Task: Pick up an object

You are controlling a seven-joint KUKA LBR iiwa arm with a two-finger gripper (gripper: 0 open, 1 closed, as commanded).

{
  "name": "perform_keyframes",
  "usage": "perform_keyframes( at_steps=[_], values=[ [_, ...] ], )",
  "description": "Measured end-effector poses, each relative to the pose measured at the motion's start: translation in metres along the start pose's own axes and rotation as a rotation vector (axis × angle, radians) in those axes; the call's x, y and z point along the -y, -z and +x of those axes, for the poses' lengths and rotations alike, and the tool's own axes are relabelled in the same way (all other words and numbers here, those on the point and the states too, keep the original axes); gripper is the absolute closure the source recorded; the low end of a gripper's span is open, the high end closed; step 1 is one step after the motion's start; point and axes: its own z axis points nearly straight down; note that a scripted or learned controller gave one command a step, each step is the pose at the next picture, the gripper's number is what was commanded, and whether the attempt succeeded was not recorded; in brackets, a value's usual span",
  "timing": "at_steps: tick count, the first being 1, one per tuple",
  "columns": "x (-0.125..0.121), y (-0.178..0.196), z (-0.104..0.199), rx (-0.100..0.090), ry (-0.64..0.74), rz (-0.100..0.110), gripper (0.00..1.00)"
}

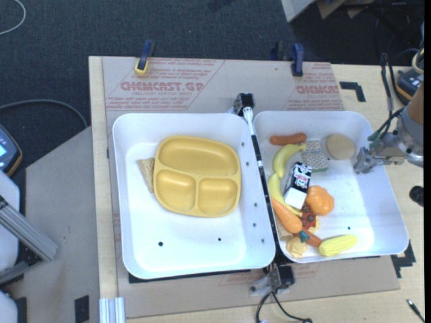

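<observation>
Claw point(367, 161) at rt bin point(377, 200) rim, grip state can't tell, prob. nothing held.

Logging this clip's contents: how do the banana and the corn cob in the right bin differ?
The banana is long and curved, running up the bin's left side; the corn cob is short and straight, lying near the front edge. The banana is smooth-skinned and partly overlapped by other toys; the corn cob looks bumpy and lies mostly in the open. Both are yellow toy foods.
</observation>
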Motion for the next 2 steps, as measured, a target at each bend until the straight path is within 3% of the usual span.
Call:
perform_keyframes(
  at_steps=[1,2],
  values=[
    [-0.0016,0.0619,0.0040,0.000,0.001,0.000,1.00],
    [-0.0023,0.0628,0.0039,-0.001,0.001,0.001,1.00]
  ],
)
